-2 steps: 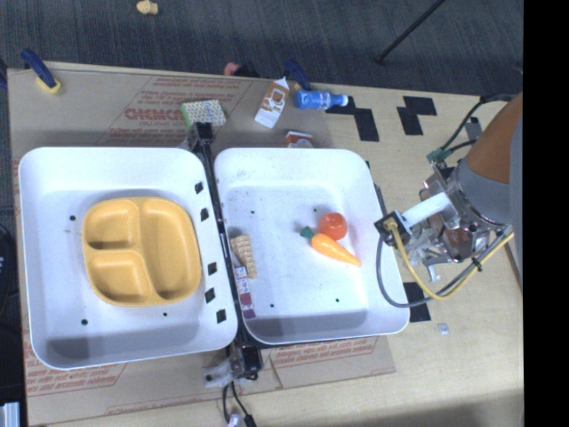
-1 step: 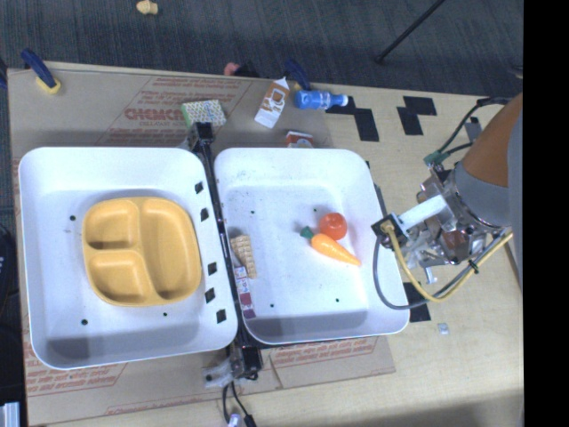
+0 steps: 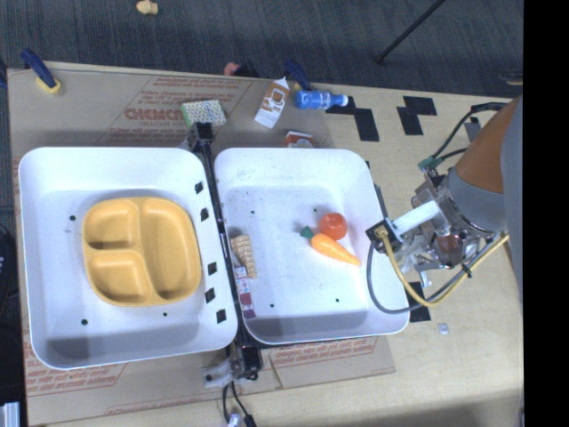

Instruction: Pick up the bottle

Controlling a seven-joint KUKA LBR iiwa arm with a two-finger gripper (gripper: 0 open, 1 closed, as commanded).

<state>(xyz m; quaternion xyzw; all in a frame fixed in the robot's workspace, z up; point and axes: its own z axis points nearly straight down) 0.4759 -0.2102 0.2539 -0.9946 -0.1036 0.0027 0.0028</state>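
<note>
Bench [image 3: 462,363] seen from above at a slant; cardboard sheeting is laid beneath two white bins. The left bin [image 3: 44,265] is occupied by a yellow divided tray [image 3: 140,249], set slightly left of the bin's middle. In the right bin [image 3: 293,301] an orange carrot [image 3: 332,248] is lying diagonally with its green end up-left, and a small red tomato [image 3: 333,224] is touching it just above. A small corn cob [image 3: 242,253] is resting near this bin's left wall.

The arm [image 3: 484,172] is positioned at the right edge, outside the right bin. The gripper [image 3: 425,258] is located just beside the bin's right rim, amid cables and a yellow hose loop; its opening cannot be made out (the fingers are lost in the clutter), and nothing is seen in its grasp.

The bottle [image 3: 316,100], blue with a clear end, is lying on its side on the bench behind the right bin, well apart from the gripper. A small carton [image 3: 273,103] is lying just left of it, and a green sponge [image 3: 204,111] farther left.
</note>
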